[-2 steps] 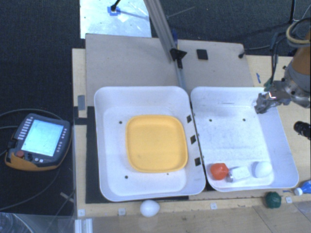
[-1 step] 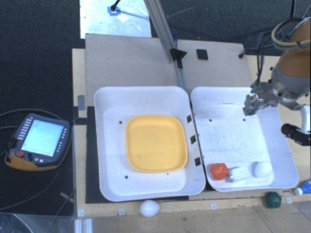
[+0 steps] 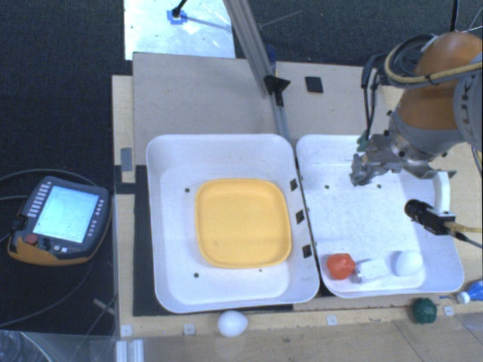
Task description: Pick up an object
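Dark carpet surrounds a tan surface [image 3: 219, 81] that carries two shallow white bins side by side. Left bin [image 3: 170, 164] holds a yellow square plate [image 3: 243, 222], lying flat near its centre. Right bin [image 3: 377, 217] holds three small objects in a row along its near edge: a red-orange object [image 3: 339, 265] at the left, a small white piece [image 3: 371, 270] just beside it, and a white egg-shaped ball [image 3: 408, 263] to the right, close to the white piece. Arm [image 3: 438, 96] enters from the right, orange band uppermost, wrist over the far right part of the right bin. End effector [image 3: 364, 168] sits over the far half of that bin, well apart from the three objects; nothing visible between its fingers, and whether they stand wide or narrow cannot be told from this angle. A black cylindrical part [image 3: 424, 215] with a white bracket hangs off the wrist, over the right side of the bin. Outside the bins, on the near strip of the surface: a white ball [image 3: 232, 323] below the left bin and a dark green ball [image 3: 423, 310] below the right bin's corner. A teach pendant [image 3: 59, 219] with a lit screen lies on the carpet to the left. A grey pole [image 3: 253, 36] slants down to a black clamp behind the bins.
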### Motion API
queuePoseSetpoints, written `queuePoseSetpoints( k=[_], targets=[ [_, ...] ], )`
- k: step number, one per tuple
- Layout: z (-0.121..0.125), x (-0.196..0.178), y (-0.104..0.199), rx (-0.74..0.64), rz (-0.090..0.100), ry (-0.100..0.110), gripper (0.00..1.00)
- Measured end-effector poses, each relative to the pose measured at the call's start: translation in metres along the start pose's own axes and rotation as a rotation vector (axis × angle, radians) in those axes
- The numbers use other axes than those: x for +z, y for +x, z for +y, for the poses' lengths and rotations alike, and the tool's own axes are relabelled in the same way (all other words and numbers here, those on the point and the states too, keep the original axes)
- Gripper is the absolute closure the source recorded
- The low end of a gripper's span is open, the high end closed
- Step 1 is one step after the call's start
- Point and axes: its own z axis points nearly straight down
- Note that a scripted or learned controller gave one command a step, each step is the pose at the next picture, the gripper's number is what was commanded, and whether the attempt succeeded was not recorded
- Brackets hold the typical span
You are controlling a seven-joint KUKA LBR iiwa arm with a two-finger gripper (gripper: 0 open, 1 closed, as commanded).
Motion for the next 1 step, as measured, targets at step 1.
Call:
queuePoseSetpoints(
  k=[1],
  targets=[
    [-0.001,-0.0102,0.0491,0.0,0.0,-0.001,1.0]
  ],
)
